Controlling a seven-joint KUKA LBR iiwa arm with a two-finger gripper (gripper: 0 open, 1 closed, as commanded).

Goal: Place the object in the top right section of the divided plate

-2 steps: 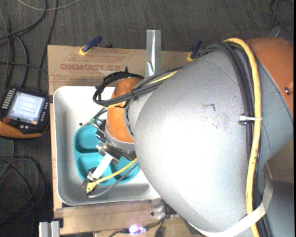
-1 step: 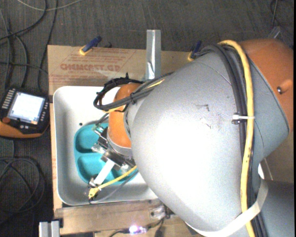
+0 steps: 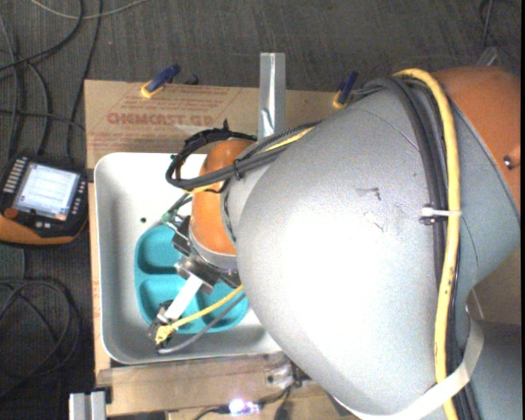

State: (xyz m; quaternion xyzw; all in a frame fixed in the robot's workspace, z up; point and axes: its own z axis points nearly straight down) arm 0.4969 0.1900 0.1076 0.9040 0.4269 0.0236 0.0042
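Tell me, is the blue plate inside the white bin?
In: the plate lies on the floor of the bin, walls around it; the arm covers its right part.

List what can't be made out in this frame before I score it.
1. Divided plate: its left part is clear; the rest lies under the arm, so its sections cannot be told apart.
2. The object: none can be picked out; the wrist and cables cover the plate's middle.
3. Right bin: covered by the arm.

A robotics lab: teach pendant (image 3: 37,198) and loose cables (image 3: 94,10) on grey carpet (image 3: 332,16).
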